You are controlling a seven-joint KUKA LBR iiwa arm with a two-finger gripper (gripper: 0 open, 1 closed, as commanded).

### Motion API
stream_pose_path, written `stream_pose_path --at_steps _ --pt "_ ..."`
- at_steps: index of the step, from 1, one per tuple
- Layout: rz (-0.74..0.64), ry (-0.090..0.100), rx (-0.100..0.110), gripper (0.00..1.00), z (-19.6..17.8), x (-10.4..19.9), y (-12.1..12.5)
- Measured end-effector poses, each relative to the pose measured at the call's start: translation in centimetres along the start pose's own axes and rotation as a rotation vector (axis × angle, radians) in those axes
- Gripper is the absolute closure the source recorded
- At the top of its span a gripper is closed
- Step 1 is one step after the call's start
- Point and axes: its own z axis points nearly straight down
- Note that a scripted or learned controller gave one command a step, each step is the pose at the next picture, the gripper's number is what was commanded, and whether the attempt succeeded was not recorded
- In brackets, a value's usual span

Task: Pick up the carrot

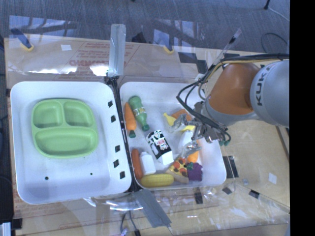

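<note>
Two white bins sit side by side on the table point(59, 58). Left bin point(29, 181): one green divided plate point(64, 128), nothing on it, set toward the far left; bare floor along the near side.

Right bin point(216, 173): crowded. Carrot point(130, 120) lies lengthwise against the left wall, far half, just beside a green bottle point(139, 113). Milk carton point(160, 146) near the middle. Along the near wall: corn cob point(157, 180), pizza slice point(178, 169), purple grapes point(195, 171). A second orange piece point(136, 163) lies by the left wall, near half, next to a small white bottle point(147, 163). Yellow item point(172, 118) right of centre.

Tool point(196, 140) hangs over the right half of the right bin, well apart from the carrot; whether wide or narrow, cannot tell. Open floor lies between bottle and yellow item.
</note>
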Motion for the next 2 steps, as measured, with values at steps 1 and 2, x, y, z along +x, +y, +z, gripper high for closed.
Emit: stream_pose_path --at_steps 1,2 --pt "-0.191 -0.034 0.014 0.00 0.2 2.1 0.9" --pt "-0.344 -0.011 0.008 0.00 0.7 5.9 1.3"
